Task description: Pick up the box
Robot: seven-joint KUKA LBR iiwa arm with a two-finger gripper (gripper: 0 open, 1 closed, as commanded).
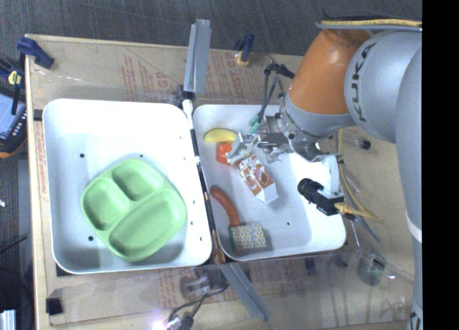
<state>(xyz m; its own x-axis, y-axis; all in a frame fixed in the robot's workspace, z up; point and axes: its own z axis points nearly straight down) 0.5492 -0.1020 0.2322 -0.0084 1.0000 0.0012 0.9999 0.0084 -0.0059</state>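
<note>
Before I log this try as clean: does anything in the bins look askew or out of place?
Nothing looks spilled or damaged. The box lies flat and slanted in the right bin, its upper end under the pincer. The green plate also sits at a slant in the left bin.

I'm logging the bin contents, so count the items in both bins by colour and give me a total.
Green: 1, divided plate
Yellow: 1, banana-like piece
Orange-red: 2, small piece, sausage shape
Brown and white: 1, box
Speckled: 1, sponge-like block
Total: 6
</note>
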